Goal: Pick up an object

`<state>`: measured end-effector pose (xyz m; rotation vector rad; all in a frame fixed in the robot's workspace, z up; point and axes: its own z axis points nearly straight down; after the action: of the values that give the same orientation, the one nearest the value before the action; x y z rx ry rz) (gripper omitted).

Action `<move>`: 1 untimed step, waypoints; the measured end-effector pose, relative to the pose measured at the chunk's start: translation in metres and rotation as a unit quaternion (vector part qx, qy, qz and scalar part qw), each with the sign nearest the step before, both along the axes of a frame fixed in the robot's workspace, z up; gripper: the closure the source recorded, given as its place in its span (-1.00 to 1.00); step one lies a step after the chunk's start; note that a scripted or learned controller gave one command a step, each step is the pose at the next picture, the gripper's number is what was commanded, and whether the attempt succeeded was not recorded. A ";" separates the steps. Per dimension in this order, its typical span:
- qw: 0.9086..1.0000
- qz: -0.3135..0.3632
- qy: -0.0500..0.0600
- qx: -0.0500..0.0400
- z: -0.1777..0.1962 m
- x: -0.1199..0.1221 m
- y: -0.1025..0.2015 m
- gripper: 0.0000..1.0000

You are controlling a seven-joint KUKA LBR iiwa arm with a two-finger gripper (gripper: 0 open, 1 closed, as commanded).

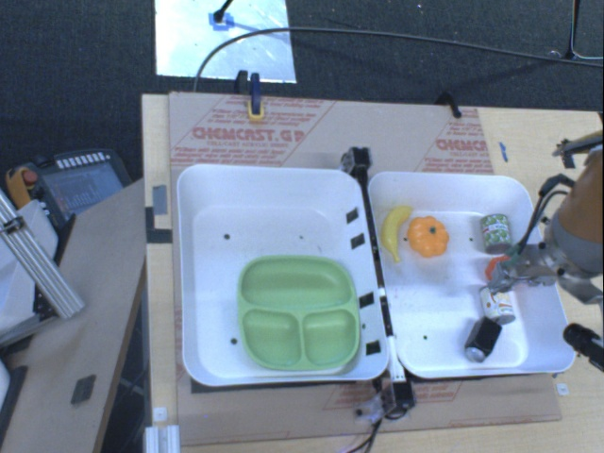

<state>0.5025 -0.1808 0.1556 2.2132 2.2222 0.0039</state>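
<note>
The right bin (517, 192) holds a yellow banana (394, 231), an orange pumpkin-shaped toy (427, 237), a small green can (494, 232), a white-and-red small bottle (497, 305) and a black cylinder (482, 339). My gripper (505, 274) reaches in from the right edge, low over the bin's right side. It is just above the white-and-red bottle, and a red-orange bit shows at its tip. The can stands a little beyond it.
A green divided plate (298, 311) lies in the left bin (212, 253). A black divider with clips (370, 262) runs between the bins. The arm's grey body (578, 229) hangs over the right bin's rim.
</note>
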 end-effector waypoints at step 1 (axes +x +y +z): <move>1.000 0.000 -0.001 0.000 0.048 0.006 0.007 1.00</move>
<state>0.5086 -0.1734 0.2036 2.2112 2.2224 0.0058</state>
